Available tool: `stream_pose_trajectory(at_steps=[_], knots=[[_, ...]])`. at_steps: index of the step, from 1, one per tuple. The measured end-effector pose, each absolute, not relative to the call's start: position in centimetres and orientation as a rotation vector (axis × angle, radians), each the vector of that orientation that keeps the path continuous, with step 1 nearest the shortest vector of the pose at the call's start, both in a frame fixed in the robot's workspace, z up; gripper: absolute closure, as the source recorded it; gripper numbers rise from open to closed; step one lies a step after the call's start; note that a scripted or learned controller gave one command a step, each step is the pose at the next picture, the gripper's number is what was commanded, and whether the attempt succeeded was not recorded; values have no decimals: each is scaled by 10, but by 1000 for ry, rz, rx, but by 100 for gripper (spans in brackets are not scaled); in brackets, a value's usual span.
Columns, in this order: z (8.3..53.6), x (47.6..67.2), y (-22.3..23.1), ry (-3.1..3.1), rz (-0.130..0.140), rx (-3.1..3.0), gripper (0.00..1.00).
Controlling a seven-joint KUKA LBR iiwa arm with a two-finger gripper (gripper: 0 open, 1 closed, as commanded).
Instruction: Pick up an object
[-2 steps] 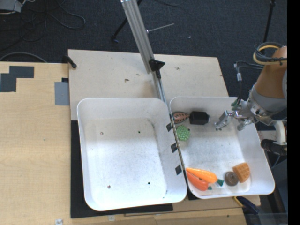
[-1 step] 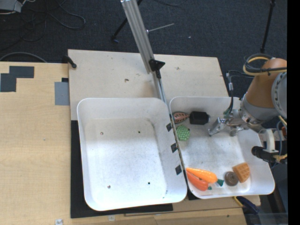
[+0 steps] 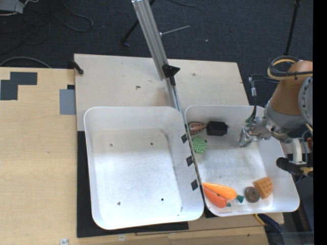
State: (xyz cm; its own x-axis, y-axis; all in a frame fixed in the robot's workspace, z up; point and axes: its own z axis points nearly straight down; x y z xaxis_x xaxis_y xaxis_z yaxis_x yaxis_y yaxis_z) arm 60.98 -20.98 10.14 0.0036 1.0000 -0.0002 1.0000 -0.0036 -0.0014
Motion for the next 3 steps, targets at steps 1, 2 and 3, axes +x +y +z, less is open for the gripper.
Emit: stream_pose_trajectory(at_steps=[1, 2, 3], knots=[[162, 618, -213, -2225, -4, -2224, 100], [221, 612, -219, -2222, -3, -2227, 100], [275, 613, -221, -2225, -3, -2224, 100]])
